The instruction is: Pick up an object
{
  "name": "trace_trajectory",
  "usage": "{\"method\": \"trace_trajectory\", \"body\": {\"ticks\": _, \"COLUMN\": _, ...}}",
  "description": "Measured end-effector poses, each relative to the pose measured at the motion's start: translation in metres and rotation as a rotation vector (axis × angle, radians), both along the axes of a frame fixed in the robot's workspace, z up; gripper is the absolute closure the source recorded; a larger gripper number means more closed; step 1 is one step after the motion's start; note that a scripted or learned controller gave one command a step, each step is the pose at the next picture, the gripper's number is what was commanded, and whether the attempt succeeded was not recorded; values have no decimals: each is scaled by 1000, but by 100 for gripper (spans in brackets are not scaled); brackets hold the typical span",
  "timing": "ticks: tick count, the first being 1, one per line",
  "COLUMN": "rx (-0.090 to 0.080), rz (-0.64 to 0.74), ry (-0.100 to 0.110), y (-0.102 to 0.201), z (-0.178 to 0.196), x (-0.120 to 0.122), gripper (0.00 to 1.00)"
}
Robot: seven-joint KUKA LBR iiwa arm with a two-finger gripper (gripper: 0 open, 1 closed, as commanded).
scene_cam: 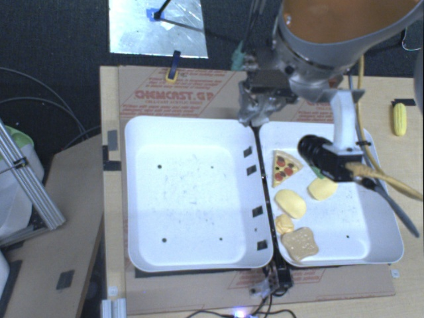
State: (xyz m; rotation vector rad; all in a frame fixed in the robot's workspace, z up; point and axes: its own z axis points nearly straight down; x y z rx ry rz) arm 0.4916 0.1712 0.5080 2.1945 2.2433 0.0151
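A toy pizza slice [286,165] lies flat in the right bin [358,230], the nearest object to the gripper [254,116], just below and right of it in the view. Farther from the gripper lie two pale yellow lumps [291,203] [322,189] and a small yellow piece [284,223]. A tan toast slice [300,242] lies flat, farthest away.

I record: view-left bin [185,197] and view-right bin [354,234], white. Pizza slice [286,165], yellow with red spots. Oval lump [291,204] and round lump [322,189], pale yellow. Cracker [300,242], tan, speckled. Cardboard [179,93], brown with red lettering.
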Motion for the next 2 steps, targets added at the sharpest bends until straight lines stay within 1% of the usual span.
{"method": "trace_trajectory", "body": {"ticks": 1, "rx": 1, "rz": 5, "ry": -2, "y": 0, "z": 11, "x": 1, "gripper": 100}}
{"method": "trace_trajectory", "body": {"ticks": 2, "rx": -10, "rz": -27, "ry": 24, "y": -58, "z": -149, "x": -6, "gripper": 100}}
